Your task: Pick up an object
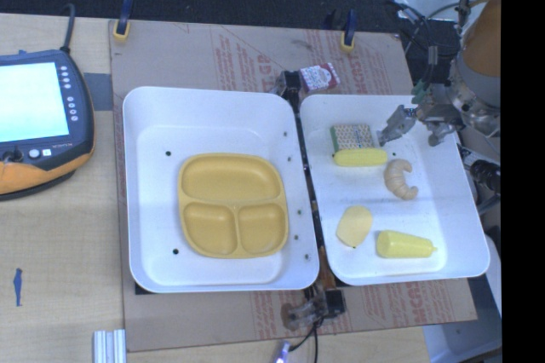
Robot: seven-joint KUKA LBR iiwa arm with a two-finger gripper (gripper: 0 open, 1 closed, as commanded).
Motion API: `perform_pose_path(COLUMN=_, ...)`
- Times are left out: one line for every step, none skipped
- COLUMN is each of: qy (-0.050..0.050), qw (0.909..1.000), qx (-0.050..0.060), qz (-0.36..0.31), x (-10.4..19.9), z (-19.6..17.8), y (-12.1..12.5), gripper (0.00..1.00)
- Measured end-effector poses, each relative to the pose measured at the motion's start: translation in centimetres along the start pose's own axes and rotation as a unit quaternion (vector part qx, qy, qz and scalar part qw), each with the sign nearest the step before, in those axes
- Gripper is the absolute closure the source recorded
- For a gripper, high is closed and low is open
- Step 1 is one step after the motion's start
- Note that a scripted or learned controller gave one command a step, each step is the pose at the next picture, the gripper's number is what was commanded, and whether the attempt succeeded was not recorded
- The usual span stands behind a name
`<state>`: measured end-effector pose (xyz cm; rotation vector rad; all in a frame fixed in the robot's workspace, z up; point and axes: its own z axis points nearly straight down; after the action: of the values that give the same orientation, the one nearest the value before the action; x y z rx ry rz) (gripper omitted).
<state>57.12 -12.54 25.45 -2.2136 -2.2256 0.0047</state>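
Camera view from above the bench (60, 267), and the arm is in from the right edge of the frame, its gripper (415, 124) hanging over the upper part of the right bin (477, 255). Whether the jaws stand wide or narrow I cannot tell from this angle; nothing shows between them. Just left of the gripper, in the upper left of that bin, sits a small green-and-grey sponge block (352, 135), and touching its lower edge lies a yellow bar (360, 157). Right below the gripper, a tan croissant-shaped piece (400, 179) curls near the middle of the bin. Lower down, a pale yellow rounded piece (354, 227) lies beside a yellow wedge (405, 245), the two near but apart. Over in the left bin (149, 267), a yellow divided plate (232, 204) with three compartments takes the centre. Between the bins at the top, a small pink-and-white packet (317, 77) rests on the cardboard sheet (255, 54). Far left of the frame, a tablet-like pendant (38, 110) with a bright screen lies on the bench.
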Motion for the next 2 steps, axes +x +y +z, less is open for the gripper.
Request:
perform_pose_path(qy=-0.001, qw=1.0, qx=0.0, qz=0.001, x=-5.3, z=16.3, y=-0.3, gripper=0.0)
perform_pose_path(qy=-0.002, qw=1.0, qx=0.001, qz=-0.001, x=-5.4, z=15.3, y=-0.3, gripper=1.0)
